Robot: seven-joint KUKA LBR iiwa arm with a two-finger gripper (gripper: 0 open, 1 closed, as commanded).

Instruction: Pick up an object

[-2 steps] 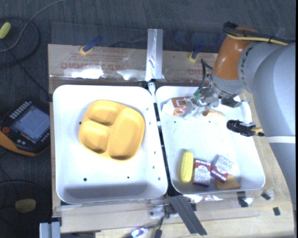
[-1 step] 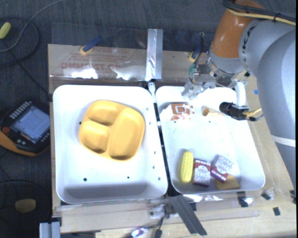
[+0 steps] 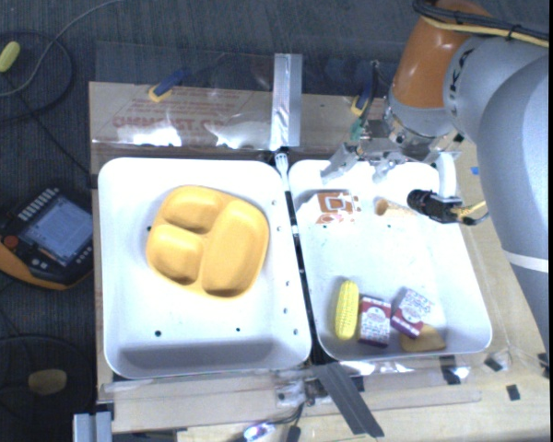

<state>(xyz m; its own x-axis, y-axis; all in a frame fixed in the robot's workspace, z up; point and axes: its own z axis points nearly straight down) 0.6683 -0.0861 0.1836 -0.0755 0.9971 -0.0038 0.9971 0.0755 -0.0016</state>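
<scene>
Nearest the lens, along the right bin's front edge, lie a corn cob, two small red-and-white boxes and a brown piece. At that bin's back edge hangs the gripper, fingers spread, pinching nothing, above an orange-printed card. A yellow sectioned tray sits mid left bin.

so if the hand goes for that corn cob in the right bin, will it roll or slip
Probably a bit of both. The corn cob is rounded and tapered and lies on its side on the smooth bin floor, so a nudge could roll it. Its surface looks glossy, like plastic, so it may slip in a pinch. The small cartons right beside it could block rolling that way.
</scene>
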